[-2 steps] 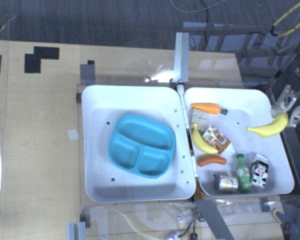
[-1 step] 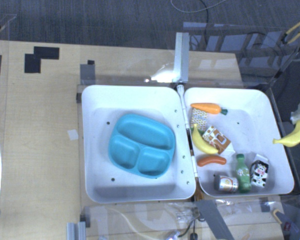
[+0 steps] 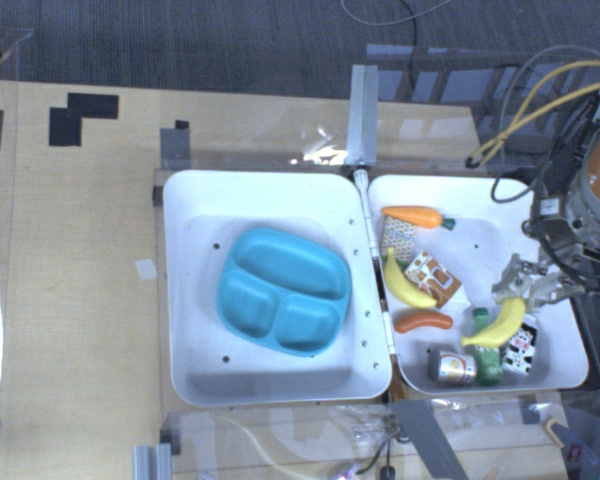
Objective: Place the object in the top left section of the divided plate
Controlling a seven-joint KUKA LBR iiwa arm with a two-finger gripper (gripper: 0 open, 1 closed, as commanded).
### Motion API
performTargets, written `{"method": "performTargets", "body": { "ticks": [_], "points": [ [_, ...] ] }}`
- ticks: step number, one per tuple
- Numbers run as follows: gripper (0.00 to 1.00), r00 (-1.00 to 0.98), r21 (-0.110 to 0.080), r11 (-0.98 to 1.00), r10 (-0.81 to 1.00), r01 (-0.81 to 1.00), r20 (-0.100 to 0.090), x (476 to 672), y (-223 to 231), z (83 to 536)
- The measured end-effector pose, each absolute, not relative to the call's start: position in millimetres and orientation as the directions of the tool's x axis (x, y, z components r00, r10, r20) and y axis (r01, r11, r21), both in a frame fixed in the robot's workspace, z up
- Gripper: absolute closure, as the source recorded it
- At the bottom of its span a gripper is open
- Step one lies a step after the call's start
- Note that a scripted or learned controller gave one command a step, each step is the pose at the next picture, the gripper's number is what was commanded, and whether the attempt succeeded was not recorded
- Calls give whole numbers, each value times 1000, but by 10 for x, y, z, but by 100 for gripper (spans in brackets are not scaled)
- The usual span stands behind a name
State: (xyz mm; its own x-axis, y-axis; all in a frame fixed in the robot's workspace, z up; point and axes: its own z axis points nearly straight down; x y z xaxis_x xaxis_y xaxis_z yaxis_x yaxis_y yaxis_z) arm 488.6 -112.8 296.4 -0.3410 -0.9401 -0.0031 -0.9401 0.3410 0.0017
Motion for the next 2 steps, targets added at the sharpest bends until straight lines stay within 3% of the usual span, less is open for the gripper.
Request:
{"method": "performTargets", "body": {
  "ticks": [1, 2],
  "points": [
    [100, 99, -8, -99, -995, -995, -3, 4899, -1586, 4338],
    [100, 316, -6, -316, -949, -949, -3, 4892, -2024, 4326]
  ]
}}
